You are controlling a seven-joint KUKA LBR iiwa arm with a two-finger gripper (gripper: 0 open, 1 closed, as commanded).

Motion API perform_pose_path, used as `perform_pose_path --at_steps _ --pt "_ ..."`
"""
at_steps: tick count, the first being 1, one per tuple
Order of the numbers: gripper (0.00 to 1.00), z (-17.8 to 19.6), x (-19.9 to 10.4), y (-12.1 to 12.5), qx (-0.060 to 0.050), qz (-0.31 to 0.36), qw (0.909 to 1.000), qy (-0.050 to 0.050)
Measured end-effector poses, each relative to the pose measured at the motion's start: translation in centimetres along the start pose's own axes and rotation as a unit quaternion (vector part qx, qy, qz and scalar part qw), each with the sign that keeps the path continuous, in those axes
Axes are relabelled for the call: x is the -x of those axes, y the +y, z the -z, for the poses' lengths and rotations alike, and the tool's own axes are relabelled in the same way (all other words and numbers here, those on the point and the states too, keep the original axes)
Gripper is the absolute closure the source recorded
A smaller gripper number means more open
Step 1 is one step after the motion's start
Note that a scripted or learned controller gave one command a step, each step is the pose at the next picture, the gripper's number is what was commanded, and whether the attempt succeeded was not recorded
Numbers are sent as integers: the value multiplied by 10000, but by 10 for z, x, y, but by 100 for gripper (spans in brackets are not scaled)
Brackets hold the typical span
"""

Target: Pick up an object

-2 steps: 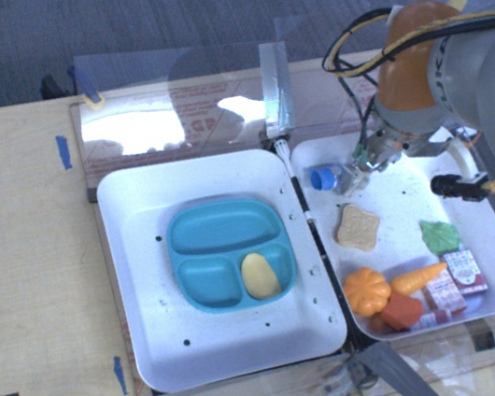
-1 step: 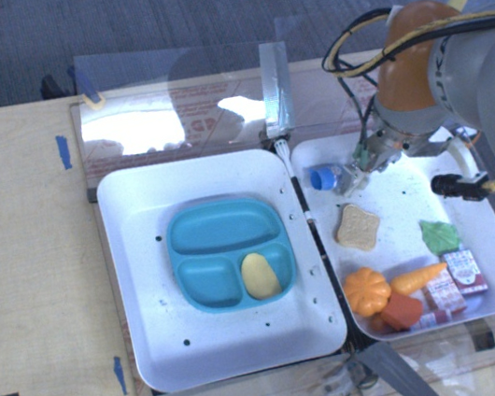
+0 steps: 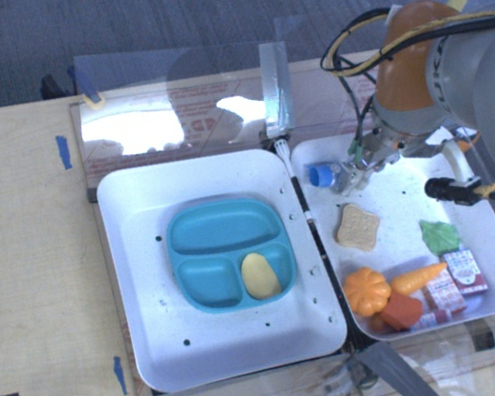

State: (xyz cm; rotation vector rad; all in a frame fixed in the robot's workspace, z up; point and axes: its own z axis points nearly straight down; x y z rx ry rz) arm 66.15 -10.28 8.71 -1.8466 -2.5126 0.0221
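Arm [image 3: 477, 76]: grey casing, smooth and rounded, large in the upper right of the camera view. Above the wrist sits a glossy orange band [image 3: 409, 64], dome-shaped from this angle. Black cables [image 3: 362, 39] loop out from the band, one run paired with a yellow line; thinner dark wires drop along the wrist toward the tool. Gripper [image 3: 354, 172]: small metallic-grey assembly with pale and dark parts, details too fine to resolve. A black bracket or fitting [image 3: 453, 189] with a small orange-yellow tip projects off the grey body, beside a white piece. No legible markings or screws visible on the casing.
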Motion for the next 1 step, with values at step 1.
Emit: perform_pose_path --at_steps 1 --pt "0 102 -72 -42 178 808 9965 -79"
